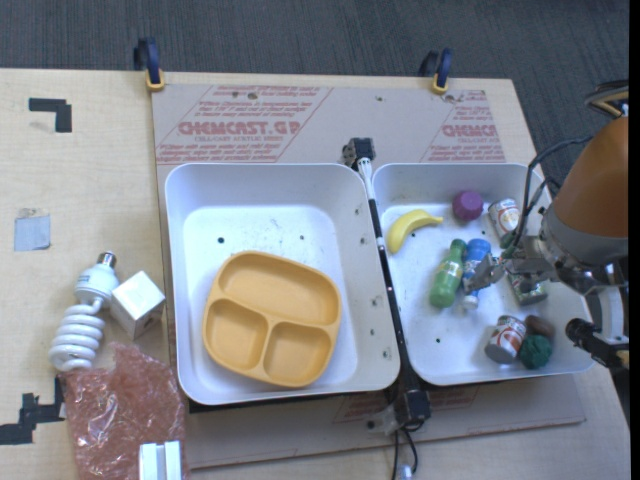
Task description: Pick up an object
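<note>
Yellow banana (412,227), green bottle (447,274), purple ball (467,205), orange-yellow tray (271,318), white bins (190,298).

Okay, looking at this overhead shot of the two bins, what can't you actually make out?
- Gripper, camera view: too small and cluttered to read against the blue bottle.
- Can label: too small to read.
- Arm: cut off by the right edge.
- Pink plastic bag: cut off by the bottom edge.
</note>
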Controlling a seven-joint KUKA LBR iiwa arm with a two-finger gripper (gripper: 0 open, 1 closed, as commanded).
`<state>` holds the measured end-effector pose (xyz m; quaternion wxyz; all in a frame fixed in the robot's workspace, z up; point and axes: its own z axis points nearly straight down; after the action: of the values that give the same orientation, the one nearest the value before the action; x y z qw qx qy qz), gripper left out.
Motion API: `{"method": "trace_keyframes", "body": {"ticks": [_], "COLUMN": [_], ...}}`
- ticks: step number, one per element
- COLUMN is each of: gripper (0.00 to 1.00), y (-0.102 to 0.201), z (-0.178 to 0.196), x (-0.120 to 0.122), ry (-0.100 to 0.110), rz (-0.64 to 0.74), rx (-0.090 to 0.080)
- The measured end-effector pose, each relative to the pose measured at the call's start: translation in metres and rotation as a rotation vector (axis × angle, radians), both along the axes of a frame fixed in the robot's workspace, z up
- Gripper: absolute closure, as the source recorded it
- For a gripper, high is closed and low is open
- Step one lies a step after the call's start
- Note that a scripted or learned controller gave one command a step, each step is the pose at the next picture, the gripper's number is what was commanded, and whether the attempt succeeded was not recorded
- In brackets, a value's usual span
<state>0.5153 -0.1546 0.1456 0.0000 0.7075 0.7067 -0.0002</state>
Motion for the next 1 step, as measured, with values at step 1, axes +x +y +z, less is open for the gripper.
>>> {"method": "trace_keyframes", "body": {"ticks": [1], "gripper": [0.0], "y": [0.012], "z": [-0.0533], "x": [-0.0135], "ry": [0.0], "rz": [0.0], "rx": [0.0]}}
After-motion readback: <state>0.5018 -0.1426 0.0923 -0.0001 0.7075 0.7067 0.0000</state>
